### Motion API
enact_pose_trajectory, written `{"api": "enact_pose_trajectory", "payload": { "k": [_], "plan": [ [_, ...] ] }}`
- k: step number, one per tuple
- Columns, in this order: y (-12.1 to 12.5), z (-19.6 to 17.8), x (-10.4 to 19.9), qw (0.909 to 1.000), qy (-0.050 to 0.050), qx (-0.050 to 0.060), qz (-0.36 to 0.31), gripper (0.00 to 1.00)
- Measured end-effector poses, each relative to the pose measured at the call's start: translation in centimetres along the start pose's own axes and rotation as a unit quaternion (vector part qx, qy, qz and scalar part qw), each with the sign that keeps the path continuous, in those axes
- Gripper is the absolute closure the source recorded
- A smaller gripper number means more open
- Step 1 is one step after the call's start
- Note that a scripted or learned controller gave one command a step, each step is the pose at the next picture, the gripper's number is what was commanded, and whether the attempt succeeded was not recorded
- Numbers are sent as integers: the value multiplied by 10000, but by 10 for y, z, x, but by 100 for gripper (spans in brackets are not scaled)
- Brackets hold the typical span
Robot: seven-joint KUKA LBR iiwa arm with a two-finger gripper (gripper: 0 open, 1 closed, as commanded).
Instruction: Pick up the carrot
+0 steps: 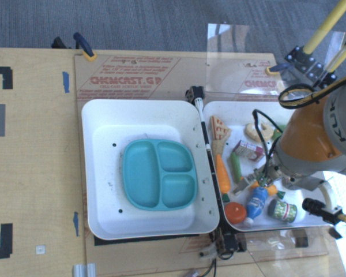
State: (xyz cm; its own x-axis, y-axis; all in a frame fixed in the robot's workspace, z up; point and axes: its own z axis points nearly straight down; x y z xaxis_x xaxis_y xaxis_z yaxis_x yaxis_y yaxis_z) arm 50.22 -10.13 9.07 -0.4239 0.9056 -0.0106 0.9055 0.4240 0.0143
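At the near edge of the right bin (334,180), close to its near-left corner, a red tomato (235,212) lies beside a blue bottle (256,202) with a white cap. Just right of the bottle, a green-labelled can (283,210) lies on its side, also along the near edge.

The carrot (222,173), orange and slim, lies lengthwise against the right bin's left wall, just beyond the tomato. Nothing grips it. Beside it, toward the bin's middle, a thin green vegetable (236,167) lies roughly parallel.

The gripper (259,179) hangs low over the middle of the right bin, right of the carrot and apart from it, just beyond the blue bottle. Whether it is spread or pressed together cannot be told; dark cables and the arm's orange band (308,134) crowd that spot.

Farther in, a small red-and-white packet (248,149) rests near the bin's middle. Beyond it a waffle-patterned wedge (219,130) sits by the far-left corner, and a pale bread roll (259,131) lies near the far edge.

In the left bin (98,154), a teal tray (159,173) with 3 compartments lies flat at the centre.
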Motion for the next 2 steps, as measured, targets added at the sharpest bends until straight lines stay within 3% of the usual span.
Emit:
{"api": "enact_pose_trajectory", "payload": {
  "k": [1,2],
  "plan": [
    [3,-12,-2,10000,-39,-44,-15,100],
    [15,-94,62,9935,43,68,1135,100]
  ]
}}
